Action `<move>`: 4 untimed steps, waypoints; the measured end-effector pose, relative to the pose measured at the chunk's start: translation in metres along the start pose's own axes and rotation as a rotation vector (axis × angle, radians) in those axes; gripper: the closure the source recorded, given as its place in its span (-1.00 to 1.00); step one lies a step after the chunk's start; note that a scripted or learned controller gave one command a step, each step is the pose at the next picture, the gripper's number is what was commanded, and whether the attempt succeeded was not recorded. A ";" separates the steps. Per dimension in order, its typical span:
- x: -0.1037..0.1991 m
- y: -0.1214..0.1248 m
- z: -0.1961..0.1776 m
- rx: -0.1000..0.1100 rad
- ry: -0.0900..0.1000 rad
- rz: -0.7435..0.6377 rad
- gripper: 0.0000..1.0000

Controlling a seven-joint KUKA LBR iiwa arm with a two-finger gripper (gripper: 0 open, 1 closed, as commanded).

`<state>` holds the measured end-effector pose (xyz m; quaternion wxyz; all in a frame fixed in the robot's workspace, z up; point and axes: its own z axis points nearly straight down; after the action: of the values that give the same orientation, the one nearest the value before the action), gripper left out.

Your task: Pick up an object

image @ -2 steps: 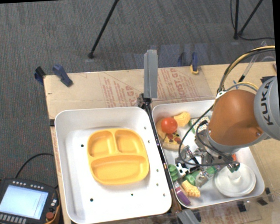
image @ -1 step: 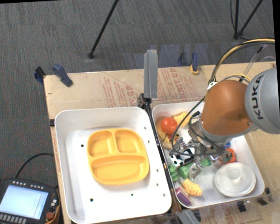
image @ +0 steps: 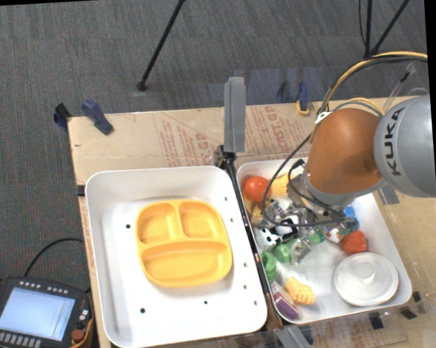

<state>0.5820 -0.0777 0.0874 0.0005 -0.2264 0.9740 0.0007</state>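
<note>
Grey and orange, the arm dips into the right bin, its gripper down among a jumble of small toys. Whether it grips anything, nobody can tell. Beside it lies a red tomato; beyond, a white bowl.

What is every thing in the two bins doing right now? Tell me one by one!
Yellow plate: flat, right way up, in the left bin.
White bowl: upside down, in the right bin.
Tomato: resting by the divider.
Corn: lying on its side.
Claw: down low among the toys.
</note>
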 end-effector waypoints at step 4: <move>-0.028 -0.084 -0.026 -0.001 -0.002 -0.165 -1.00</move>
<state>0.6446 -0.1408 0.1135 0.0015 -0.3058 0.9521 0.0012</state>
